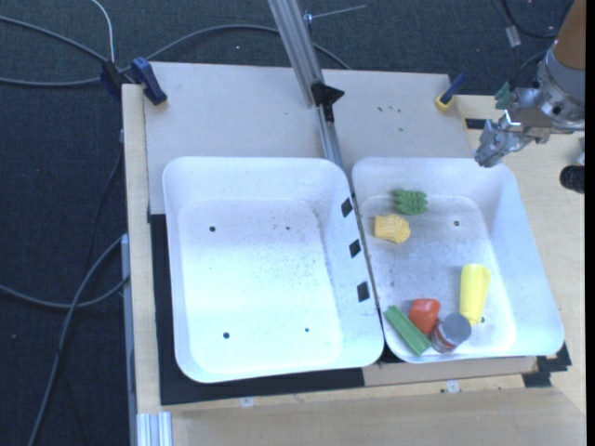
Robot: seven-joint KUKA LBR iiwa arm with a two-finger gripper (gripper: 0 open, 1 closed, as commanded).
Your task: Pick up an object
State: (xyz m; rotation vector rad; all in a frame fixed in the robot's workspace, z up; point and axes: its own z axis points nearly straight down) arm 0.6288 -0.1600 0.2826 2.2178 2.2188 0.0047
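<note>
The right bin (pixel 521 240) holds several small objects. A green knobbly toy (pixel 409 201) lies near its back, with a yellow lump (pixel 391 229) just in front of it. A yellow cylinder (pixel 473 292) lies toward the right wall. At the front sit a red piece (pixel 424 312), a green stick (pixel 406 331) and a small grey-topped jar (pixel 452 332). My gripper (pixel 490 152) hangs above the bin's back right rim, away from all of them, with nothing seen between its fingers.
The left bin (pixel 186 249) stands beside the right one. A slanted metal pole (pixel 296 40) crosses the back and reaches down between the bins. Blue (pixel 147 79) and yellow (pixel 449 92) clamps hold the board's back corners. Cables lie on the dark floor.
</note>
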